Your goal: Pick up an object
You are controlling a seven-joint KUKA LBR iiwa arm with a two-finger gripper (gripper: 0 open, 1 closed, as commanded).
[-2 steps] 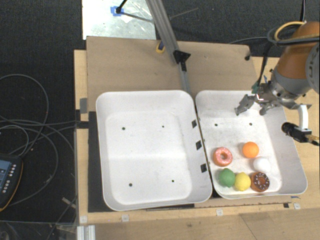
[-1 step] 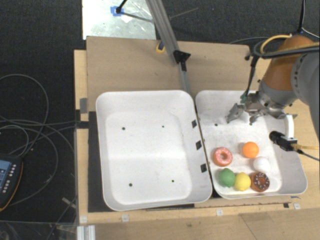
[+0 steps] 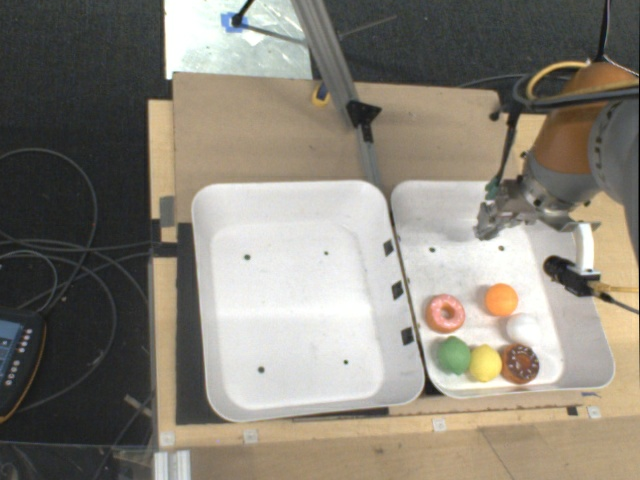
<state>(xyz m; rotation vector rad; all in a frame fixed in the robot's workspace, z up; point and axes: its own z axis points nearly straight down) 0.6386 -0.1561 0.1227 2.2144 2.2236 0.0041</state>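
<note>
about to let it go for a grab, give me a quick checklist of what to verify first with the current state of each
1. Things to pick are in the right bin: ok. A pink donut, orange ball, white ball, green ball, yellow ball and chocolate donut sit clustered at its near end.
2. End effector above that bin: ok, over its far end.
3. End effector lined up over an item: not ok, the cluster lies nearer the camera.
4. Nothing already held: cannot tell.
5. Room around the target: not ok for the green ball, yellow ball and chocolate donut, which touch; the orange ball looks the freest.
</note>
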